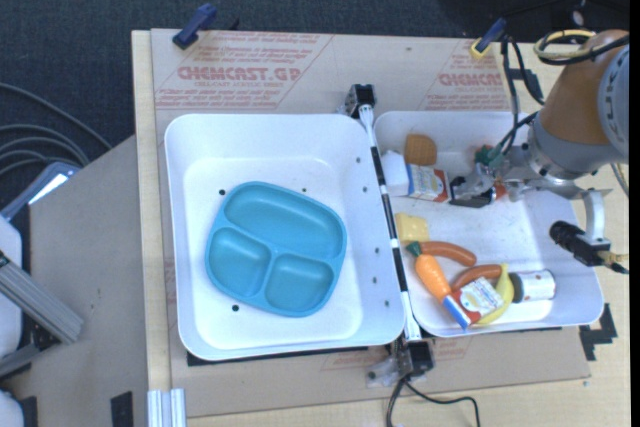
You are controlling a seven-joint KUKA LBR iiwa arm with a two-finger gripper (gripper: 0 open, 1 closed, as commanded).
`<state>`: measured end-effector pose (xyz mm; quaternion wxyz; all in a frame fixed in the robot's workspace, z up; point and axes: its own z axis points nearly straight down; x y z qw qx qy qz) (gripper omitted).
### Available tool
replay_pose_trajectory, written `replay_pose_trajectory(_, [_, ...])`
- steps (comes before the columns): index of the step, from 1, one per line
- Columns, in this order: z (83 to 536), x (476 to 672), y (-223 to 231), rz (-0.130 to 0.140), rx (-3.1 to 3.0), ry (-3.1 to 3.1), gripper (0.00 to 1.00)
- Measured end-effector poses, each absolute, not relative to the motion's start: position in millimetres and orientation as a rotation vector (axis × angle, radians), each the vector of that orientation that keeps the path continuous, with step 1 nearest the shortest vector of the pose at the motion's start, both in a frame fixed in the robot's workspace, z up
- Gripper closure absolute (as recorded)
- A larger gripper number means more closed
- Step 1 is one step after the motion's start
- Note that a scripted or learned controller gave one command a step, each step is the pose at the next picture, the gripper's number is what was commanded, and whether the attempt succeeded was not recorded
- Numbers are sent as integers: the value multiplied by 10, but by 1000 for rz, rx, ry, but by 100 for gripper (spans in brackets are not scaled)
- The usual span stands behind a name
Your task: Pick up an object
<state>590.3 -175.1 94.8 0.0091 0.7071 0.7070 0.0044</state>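
Over the far half of the right bin (575, 310), the gripper (474, 191) hangs low at the end of the grey arm (572, 151), which reaches in from the bin's right wall. The claw shows as a dark cluster, and whether it is spread or pressed together cannot be told; nothing can be seen pinched in it. Just beside it, toward the bin's left wall, lies a white packet (424, 181) with a red label, its long axis running roughly from left wall to right wall and its printed end pointing at the gripper. A brown round piece (421, 149) sits near the far left corner, just beyond the packet. Toward the near edge the other things crowd together. An orange sausage (448, 252) lies roughly across the bin. A carrot (433, 276) lies on a diagonal just beside it, one end near the left wall and the other pointing toward the near edge. A banana (504, 299) curves along the near edge, and a white bottle (536, 287) lies on its side by the near right corner, its axis across the bin. The left bin (190, 215) holds a blue divided plate (275, 248) near its middle.
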Motion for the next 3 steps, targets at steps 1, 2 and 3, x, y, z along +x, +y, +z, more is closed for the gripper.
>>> replay_pose_trajectory(1, [1084, 5931, -1768, 18, 2200, 2200, 100])
replay_pose_trajectory(2, [1091, 5934, -1771, 19, 2200, 2199, 0])
replay_pose_trajectory(3, [954, 5906, -1931, 27, 2208, 2214, 0])
